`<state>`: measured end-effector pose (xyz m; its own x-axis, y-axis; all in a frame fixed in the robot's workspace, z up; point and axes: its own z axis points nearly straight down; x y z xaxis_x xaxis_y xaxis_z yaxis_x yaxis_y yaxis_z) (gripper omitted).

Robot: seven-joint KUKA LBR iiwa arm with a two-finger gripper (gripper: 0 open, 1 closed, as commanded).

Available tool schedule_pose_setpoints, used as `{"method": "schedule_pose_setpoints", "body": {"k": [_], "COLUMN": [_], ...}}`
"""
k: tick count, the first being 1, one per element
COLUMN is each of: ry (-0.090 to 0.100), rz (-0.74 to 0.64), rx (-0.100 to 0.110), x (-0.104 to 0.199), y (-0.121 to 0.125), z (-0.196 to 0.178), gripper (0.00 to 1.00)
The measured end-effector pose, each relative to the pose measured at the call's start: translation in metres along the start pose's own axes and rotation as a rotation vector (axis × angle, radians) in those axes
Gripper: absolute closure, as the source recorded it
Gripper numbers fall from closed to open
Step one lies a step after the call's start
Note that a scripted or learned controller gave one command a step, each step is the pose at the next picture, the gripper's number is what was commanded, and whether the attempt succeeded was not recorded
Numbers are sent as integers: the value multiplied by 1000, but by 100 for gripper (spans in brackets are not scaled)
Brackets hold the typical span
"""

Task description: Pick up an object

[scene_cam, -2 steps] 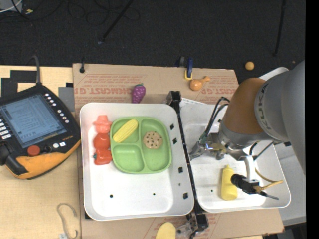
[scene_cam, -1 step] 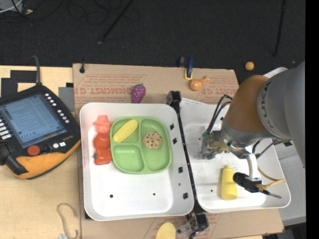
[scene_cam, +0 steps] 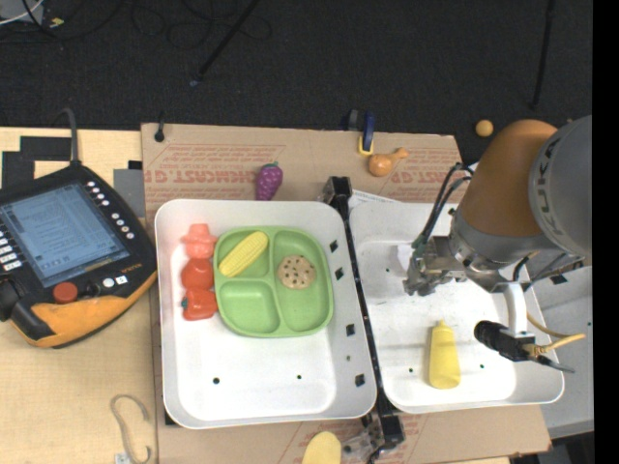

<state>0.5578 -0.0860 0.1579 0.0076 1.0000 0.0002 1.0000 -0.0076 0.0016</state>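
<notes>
Camera view shows the claw (scene_cam: 423, 280) low over the right bin (scene_cam: 542, 390), in the upper half of this bin. It sits at the end of the grey arm, which comes in from the right side of the picture. From this angle it cannot be told whether the claw is open or closed.

The yellow bottle (scene_cam: 443, 356) lies on the floor of the same bin, below the claw in the picture and a little to its right. It is near the claw but apart from it, and its narrower end points up toward the claw.

Well to the left of the claw, past the wall where the 2 bins meet, the left bin (scene_cam: 251, 394) holds a green plate (scene_cam: 253, 309) with 3 compartments. A yellow corn cob (scene_cam: 242, 252) lies in 1 compartment and a round cookie (scene_cam: 296, 273) in another. A pink and red toy (scene_cam: 198, 274) lies just beside the plate, on the side far from the claw.

Above the claw in the picture, outside the bins, a purple grape bunch (scene_cam: 269, 180) and a small orange gourd (scene_cam: 384, 162) rest on the brown cardboard (scene_cam: 203, 162). Far to the left of the claw a teach pendant (scene_cam: 68, 249) lies on the bench
</notes>
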Motion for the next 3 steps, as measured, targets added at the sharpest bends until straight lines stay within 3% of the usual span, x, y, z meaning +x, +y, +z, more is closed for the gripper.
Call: {"method": "schedule_pose_setpoints", "body": {"k": [1, 2, 3], "ry": [0, 1, 2], "rz": [-7, -6, -11], "rx": [-2, 3, 5], "x": [5, 4, 64], "y": [0, 0, -1], "z": [-62, -70, -64], "gripper": [100, 100, 100]}}
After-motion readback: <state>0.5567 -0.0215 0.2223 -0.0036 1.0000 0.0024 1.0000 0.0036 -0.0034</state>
